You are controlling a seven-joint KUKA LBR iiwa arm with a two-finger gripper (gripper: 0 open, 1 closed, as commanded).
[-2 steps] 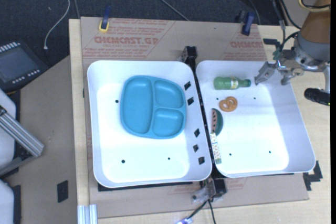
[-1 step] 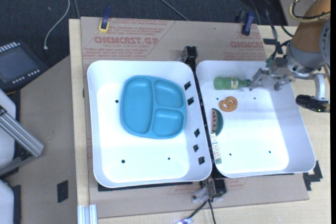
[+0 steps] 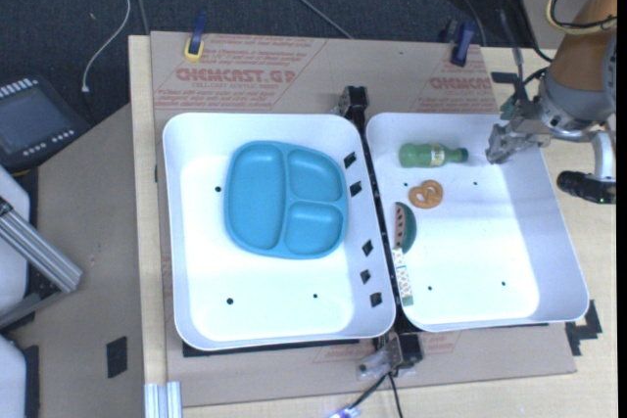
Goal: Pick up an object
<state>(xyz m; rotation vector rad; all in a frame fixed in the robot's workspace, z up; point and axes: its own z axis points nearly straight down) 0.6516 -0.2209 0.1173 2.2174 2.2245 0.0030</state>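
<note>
Green bottle [image 3: 431,154] just left of the low-hanging end effector [image 3: 502,148], finger state unclear.

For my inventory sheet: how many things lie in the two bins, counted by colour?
Blue: 1, plate, left bin
Green: 2, bottle and melon slice, right bin
Brown: 1, pretzel, right bin
White: 1, wrapped bar, right bin
Total: 5
</note>
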